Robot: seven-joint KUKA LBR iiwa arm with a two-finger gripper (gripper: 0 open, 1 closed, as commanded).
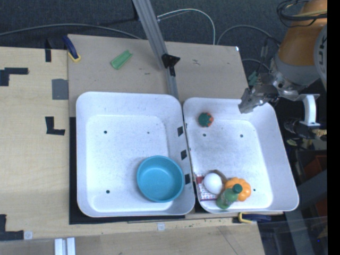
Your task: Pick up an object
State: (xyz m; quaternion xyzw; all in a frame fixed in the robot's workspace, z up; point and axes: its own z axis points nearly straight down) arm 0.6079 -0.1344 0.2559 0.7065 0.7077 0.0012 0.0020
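Currently, the hand (248, 106) sits over the upper right corner of the right bin (281, 158), at its rim; whether it is apart or together cannot be told from this angle. Nothing is visible between its tips. Within that bin, a small red-and-green ball (205, 119) lies near the upper left, well apart from the hand. A white egg-shaped object (213, 183), an orange item (240, 189) and a green piece (228, 197) cluster at the lower left, touching. The left bin (106, 142) carries a blue bowl (159, 178) at its lower right. A green block (120, 59) lies on the counter (207, 73) above the bins.
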